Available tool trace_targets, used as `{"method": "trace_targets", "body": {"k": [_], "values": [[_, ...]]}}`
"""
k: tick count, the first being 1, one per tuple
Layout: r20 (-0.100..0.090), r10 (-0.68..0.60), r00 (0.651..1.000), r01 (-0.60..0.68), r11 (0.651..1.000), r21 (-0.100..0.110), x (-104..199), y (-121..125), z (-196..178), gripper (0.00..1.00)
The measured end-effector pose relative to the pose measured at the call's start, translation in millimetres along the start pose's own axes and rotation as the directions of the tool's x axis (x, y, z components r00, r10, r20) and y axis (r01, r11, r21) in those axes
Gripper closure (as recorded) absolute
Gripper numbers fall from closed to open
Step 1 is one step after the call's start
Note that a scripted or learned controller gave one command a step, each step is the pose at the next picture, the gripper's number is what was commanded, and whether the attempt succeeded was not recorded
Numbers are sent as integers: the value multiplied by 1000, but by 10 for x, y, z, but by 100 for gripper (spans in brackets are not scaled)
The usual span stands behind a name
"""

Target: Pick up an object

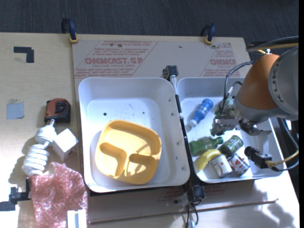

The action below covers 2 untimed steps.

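Green bottle (205,144), yellow banana (207,157) and small cans (231,145) lie packed together in the right bin (275,172), just beneath the gripper (224,126), whose opening I cannot tell. Such crowding could make a grasp slip or nudge a neighbour instead.

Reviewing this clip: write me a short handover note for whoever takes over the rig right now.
Gripper: low in the right bin, just above the green bottle; nothing seen held.
Right bin: blue bottle, green bottle, banana, dark green can, two small red-and-white containers.
Left bin: yellow divided tray.
Done: nothing lifted.
Left: close on one object and raise it.
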<state>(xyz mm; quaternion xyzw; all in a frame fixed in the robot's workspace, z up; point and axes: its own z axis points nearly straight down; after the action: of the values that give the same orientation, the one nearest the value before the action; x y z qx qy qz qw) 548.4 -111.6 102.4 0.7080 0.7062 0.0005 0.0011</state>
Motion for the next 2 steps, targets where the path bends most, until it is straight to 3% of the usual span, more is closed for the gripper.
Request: {"method": "trace_targets", "body": {"k": [1, 2], "values": [[0, 0, 1000, 0, 1000, 0, 0, 0, 0, 0], [1, 1, 1000, -1, 1000, -2, -6, 10, -99, 100]]}}
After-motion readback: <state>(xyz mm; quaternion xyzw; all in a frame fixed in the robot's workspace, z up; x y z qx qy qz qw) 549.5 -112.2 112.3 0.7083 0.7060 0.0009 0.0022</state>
